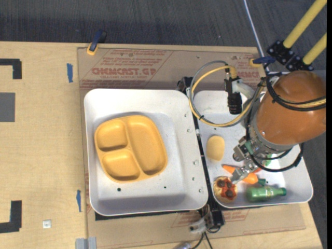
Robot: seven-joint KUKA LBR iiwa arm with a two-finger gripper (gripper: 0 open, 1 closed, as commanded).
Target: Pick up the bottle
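Note:
The green bottle (265,192) lies on its side near the front edge of the right bin (303,183), its cap end pointing right. My gripper (243,171) hangs under the orange wrist band, just up and left of the bottle, over an orange carrot-like piece (230,168). The bottle lies apart from the gripper. The arm's body hides much of the right bin's far side.
A pale yellow rounded object (216,147) sits left of the gripper. A small red and yellow item (224,187) lies at the right bin's front left corner. The left bin (104,102) holds a yellow divided plate (130,148). Cables (207,95) loop over the right bin's back.

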